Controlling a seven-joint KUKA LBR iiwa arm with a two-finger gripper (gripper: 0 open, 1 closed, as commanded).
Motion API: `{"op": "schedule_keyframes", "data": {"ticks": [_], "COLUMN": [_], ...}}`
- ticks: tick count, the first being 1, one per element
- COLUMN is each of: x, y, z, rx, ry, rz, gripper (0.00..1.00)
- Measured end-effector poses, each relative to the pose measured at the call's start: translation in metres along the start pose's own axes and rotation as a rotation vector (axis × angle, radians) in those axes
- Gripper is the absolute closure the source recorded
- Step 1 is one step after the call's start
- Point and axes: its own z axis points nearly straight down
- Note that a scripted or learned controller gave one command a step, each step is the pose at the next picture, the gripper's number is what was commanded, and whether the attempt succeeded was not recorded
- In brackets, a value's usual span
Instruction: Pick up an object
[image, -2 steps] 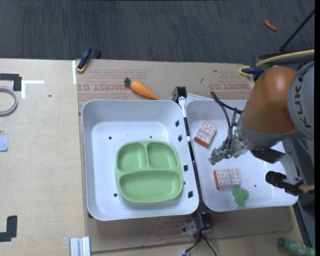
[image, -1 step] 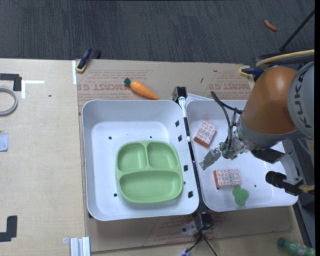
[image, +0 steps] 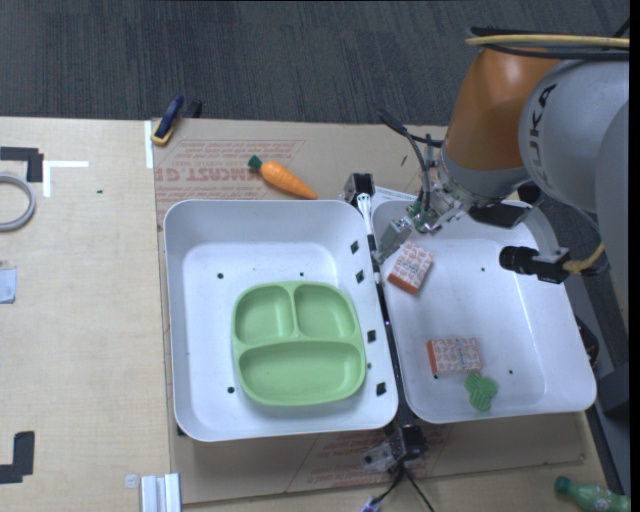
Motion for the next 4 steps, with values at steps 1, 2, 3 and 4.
{"op": "schedule_keyframes", "data": {"ticks": [1, 2, 3, 4], "x": [0.029, 0.044, 0.019, 0.031], "y": [-0.062, -0.112, -0.032, -0.098], "z": [0.000, -0.001, 0.000, 0.000], "rx": [0.001, -0.001, -0.002, -0.001], "ry": [0.001, 0.001, -0.001, 0.000], "rz": [-0.147, -0.444, -0.775, -0.803], "gripper": [0.00, 0.00, 0.00, 0.00]}}
